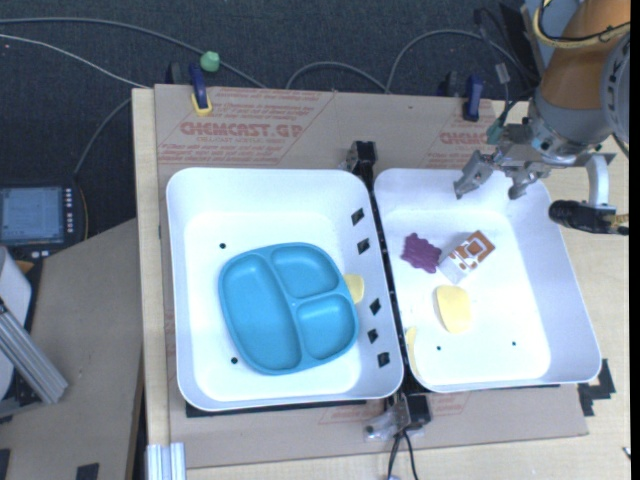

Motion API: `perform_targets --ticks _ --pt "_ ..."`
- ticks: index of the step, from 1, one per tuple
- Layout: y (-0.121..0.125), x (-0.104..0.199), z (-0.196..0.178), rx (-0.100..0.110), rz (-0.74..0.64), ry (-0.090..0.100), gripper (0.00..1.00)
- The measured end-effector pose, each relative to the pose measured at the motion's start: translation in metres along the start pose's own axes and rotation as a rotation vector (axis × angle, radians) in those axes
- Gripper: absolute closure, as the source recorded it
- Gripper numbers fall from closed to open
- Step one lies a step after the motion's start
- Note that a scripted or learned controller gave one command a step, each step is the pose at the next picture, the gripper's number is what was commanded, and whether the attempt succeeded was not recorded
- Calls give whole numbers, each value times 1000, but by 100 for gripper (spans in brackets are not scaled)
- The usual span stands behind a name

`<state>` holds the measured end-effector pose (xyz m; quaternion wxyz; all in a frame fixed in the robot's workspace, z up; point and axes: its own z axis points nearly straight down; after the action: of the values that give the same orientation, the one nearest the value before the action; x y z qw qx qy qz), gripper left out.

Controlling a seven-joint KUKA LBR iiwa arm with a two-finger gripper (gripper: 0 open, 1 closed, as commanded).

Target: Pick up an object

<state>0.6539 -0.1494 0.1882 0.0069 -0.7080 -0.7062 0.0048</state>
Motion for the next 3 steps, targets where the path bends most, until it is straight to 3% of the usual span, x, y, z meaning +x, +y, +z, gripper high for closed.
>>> perform_targets --ticks 1,3 --pt "3 0 -10 -16 -3 -3 0" --pt "10 4 103 -12 -5 -2 0"
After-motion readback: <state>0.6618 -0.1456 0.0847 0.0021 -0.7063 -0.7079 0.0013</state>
